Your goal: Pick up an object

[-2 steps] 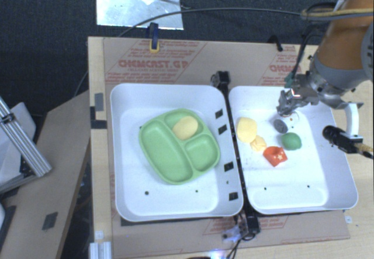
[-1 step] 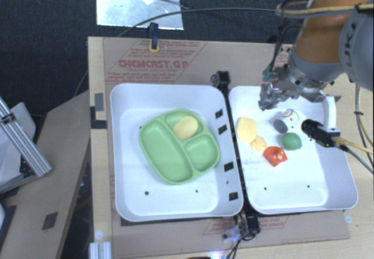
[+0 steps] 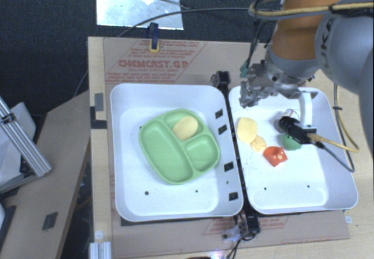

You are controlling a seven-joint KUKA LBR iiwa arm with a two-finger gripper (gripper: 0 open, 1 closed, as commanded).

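The gripper (image 3: 250, 99) hangs low over the upper left corner of the right bin (image 3: 327, 193), its dark fingertips pointing down close to the white floor; from where I stand they look to be near together with nothing between them, though the metal there is blurred and I cannot tell for sure how far apart they are. Just below the tips, a little toward me, lies a pale yellow object (image 3: 246, 130), near the gripper but apart from it. Touching that one's lower edge is a smaller yellow piece (image 3: 258, 144), then a red block (image 3: 274, 155), and to their right a green object (image 3: 292, 141) partly under a black fitting with a cable. Above the gripper rises the grey arm with its orange band (image 3: 307, 15), reaching in from the right. In the left bin (image 3: 134, 205) sits a green divided plate (image 3: 169, 155) with a yellow item (image 3: 186, 127) in one of its small compartments. By my judgement the pick is not yet made: nothing is lifted, and the whole grasp and raise remain, with the pale yellow object the likeliest target.
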